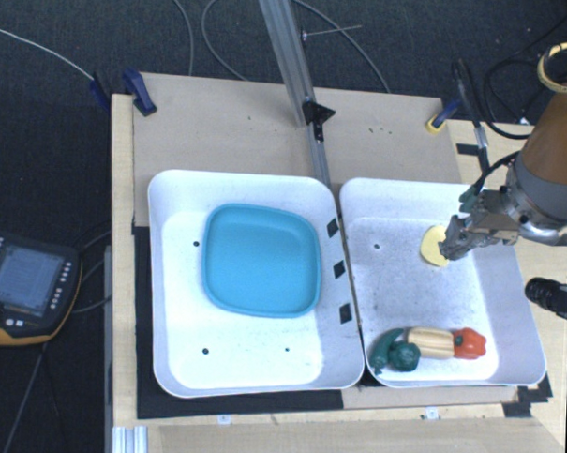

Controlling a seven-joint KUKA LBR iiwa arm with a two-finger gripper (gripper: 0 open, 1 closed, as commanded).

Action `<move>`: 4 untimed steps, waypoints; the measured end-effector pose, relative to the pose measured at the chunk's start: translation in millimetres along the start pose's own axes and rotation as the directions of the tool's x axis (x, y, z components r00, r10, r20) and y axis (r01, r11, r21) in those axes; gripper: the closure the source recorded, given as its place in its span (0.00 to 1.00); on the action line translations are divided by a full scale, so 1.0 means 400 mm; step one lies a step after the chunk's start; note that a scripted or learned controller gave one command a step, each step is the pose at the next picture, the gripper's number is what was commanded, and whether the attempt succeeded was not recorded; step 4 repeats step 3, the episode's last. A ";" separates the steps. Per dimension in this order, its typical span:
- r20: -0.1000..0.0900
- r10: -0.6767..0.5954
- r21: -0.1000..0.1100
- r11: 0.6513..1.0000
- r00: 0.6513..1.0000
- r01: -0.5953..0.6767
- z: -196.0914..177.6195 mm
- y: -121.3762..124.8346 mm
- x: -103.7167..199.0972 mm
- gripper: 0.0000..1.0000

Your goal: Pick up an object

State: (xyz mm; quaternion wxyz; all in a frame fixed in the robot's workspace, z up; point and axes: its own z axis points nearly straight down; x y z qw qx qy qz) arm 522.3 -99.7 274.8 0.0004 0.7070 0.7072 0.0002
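My gripper (454, 245) hangs over the right bin (393, 291), near its upper right part, directly above a pale yellow round object (434, 246) that peeks out to its left. Along the bin's front edge lie a dark green object (395, 353), a tan wooden cylinder (430, 343) and a red object (470, 344) in a row. The gripper partly hides the yellow object, and nothing shows between its fingers.
The left bin (174, 263) holds a blue square plate (261, 260). A metal pole (295, 62) slants down between the bins. A teach pendant (23, 289) lies on the floor at the left. Clamps mark the bench's back corners.
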 end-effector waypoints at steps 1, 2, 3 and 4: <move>-0.001 -0.004 0.002 1.000 1.000 0.004 0.044 0.009 0.138 1.00; -0.001 -0.004 0.001 1.000 1.000 0.004 0.051 -0.006 0.261 1.00; -0.001 -0.004 0.002 1.000 1.000 0.004 0.089 0.008 0.404 1.00; -0.001 -0.004 0.002 1.000 1.000 0.004 0.089 0.008 0.404 1.00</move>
